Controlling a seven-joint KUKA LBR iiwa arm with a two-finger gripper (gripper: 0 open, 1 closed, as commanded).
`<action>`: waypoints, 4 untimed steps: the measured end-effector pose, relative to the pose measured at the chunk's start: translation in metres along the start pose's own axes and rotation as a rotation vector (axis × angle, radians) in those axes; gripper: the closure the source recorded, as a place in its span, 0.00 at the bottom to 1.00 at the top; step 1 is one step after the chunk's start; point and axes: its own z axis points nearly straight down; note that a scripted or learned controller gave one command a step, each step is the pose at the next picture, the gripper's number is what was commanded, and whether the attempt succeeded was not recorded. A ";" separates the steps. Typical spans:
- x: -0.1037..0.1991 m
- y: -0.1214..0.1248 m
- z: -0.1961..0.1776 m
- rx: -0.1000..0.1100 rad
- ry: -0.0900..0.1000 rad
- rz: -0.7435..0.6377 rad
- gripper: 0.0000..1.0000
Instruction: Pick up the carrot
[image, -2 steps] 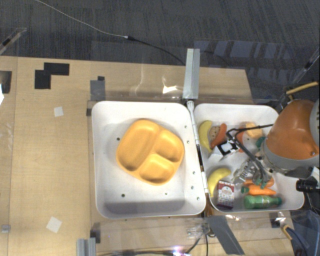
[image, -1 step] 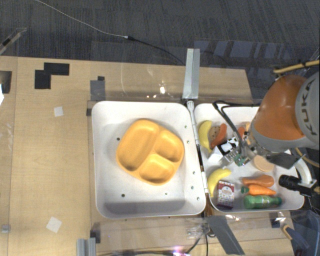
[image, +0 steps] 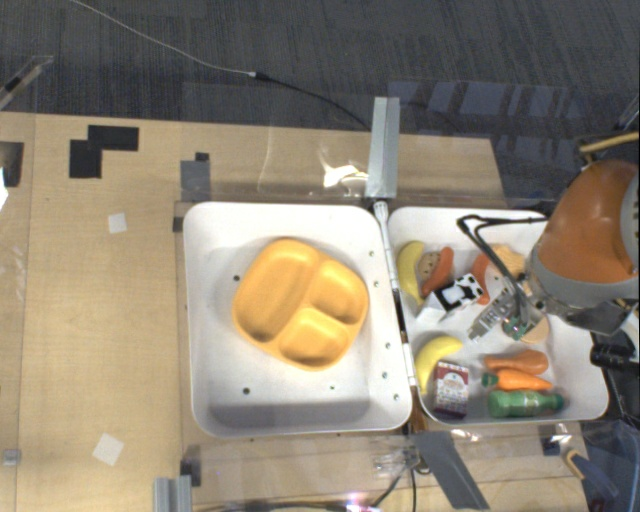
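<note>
jaws (image: 508, 318) above tapered orange carrot (image: 523, 380), smooth white bin (image: 578, 352)

carrot (image: 522, 380): you'll see a small orange one, tapered, lying flat
pose: long axis runs roughly left to right, thicker end at your left
place: right bin (image: 585, 405), near its front edge
neighbours: just behind a green bottle (image: 524, 403), just in front of a second orange piece (image: 517, 360), a red box (image: 452, 386) to its left
</note>
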 end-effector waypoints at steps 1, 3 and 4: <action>-0.026 -0.061 0.032 0.002 0.000 0.020 1.00; -0.016 -0.050 0.037 0.002 0.001 0.885 1.00; -0.003 -0.037 0.007 0.000 0.001 1.104 1.00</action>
